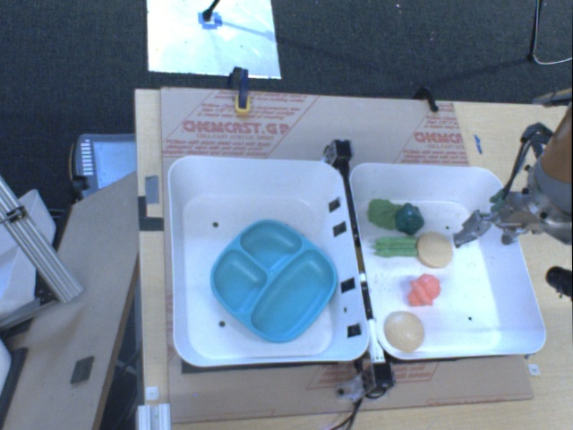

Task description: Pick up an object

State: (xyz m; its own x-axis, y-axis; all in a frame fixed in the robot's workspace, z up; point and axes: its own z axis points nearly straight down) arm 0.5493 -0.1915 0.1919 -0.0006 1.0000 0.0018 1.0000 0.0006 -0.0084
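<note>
I can't tell my gripper's [472, 229] state, and the beige ball [435, 250] beside it (round, touching the green piece [395, 245]) may roll off.

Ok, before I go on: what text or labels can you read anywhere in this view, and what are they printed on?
"CHEMCAST G P": red print on the board behind the left bin; the last letters are uncertain.
The same red print appears on the board behind the right bin, near, too blurred to read.
Fainter red lines beneath both are too small to read.
</note>
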